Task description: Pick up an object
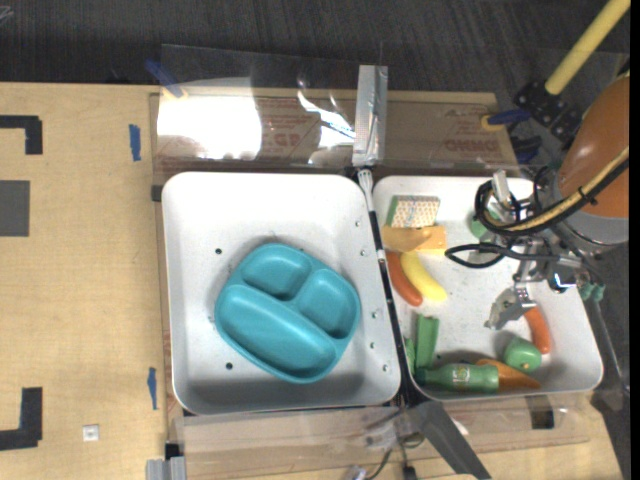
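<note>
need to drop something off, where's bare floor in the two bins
Most room is in the left white bin, around the teal three-compartment plastic plate, widest along its top and left walls. In the right white bin, a bare patch lies mid-floor between the yellow toy banana and the gripper. Its bottom edge is crowded around the green bottle.

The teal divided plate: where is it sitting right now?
The teal divided plate lies in the left white bin, slightly toward its near edge, apart from the toy food in the right bin.
</note>
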